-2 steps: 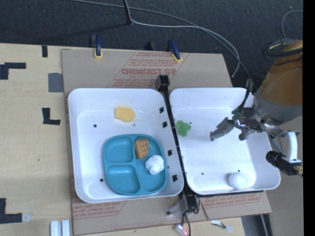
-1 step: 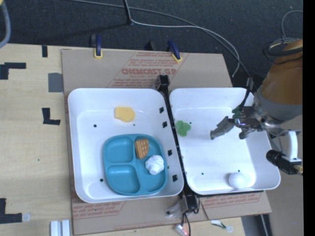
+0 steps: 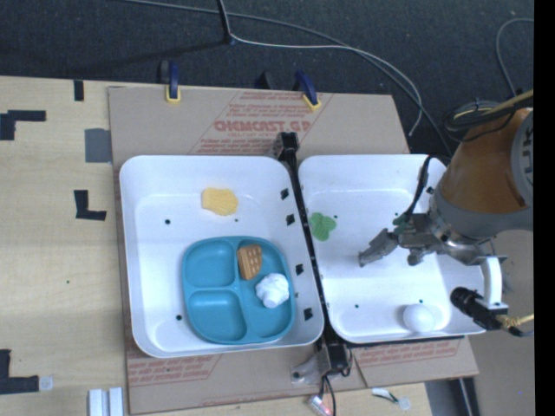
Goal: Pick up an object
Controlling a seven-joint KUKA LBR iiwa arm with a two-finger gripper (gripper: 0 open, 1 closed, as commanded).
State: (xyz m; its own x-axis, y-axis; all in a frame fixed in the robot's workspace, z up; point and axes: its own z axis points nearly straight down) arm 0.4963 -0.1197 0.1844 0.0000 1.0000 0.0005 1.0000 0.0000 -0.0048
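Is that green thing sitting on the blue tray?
No, the green thing lies in the right white bin, while the blue tray sits in the left bin.

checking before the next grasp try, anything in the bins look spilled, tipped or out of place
Nothing stands out. The blue tray sits flat in the left bin with a brown piece and a white lump on it; the other items lie loose.
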